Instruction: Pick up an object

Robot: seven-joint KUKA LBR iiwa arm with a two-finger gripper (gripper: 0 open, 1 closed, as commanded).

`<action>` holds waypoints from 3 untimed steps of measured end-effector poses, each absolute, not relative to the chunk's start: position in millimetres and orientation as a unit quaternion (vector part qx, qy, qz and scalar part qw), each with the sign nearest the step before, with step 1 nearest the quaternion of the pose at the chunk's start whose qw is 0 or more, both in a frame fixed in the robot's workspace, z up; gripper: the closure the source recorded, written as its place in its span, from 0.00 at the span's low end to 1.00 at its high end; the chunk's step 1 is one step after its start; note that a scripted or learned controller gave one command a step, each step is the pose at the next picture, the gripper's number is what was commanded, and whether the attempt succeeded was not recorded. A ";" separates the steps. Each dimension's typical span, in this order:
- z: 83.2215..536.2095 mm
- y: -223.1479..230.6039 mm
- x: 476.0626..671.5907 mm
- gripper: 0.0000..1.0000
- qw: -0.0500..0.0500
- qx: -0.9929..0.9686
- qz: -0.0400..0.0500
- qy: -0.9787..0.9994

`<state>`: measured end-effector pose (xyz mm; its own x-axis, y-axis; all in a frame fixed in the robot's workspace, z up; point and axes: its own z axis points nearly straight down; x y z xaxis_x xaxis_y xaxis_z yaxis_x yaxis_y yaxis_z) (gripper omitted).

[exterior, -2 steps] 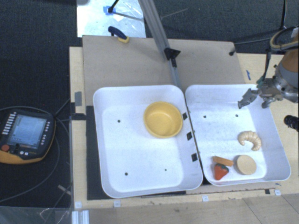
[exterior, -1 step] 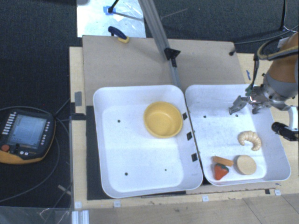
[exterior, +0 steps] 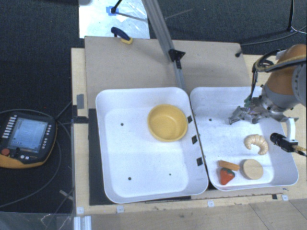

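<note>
While claw (exterior: 238, 116) hovers — croissant (exterior: 256, 143) nearby.

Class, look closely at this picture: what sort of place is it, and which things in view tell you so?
Probably a robotics lab's test bench: a robot arm reaches over two white bins holding toy food, and a control pendant lies on the carpet beside the bench.

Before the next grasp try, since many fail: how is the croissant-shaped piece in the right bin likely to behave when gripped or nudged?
The croissant looks like a smooth moulded toy, so probably stiff and light. Its curved, rounded back may let the fingers slide off unless they close across the narrow part. Lying flat on the right bin floor, it seems more apt to spin or skid than roll. The gripper hangs above it.
</note>
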<state>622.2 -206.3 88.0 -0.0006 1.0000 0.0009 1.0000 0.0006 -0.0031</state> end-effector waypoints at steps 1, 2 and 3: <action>101.4 -206.7 623.9 1.00 -0.001 -0.707 0.000 -0.708; 154.3 -213.7 617.6 1.00 -0.002 -0.707 -0.001 -0.707; 202.2 -205.6 621.9 1.00 -0.002 -0.707 -0.001 -0.708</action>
<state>621.9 -205.6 202.2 -0.0015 1.0000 -0.0013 1.0000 0.0015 0.0053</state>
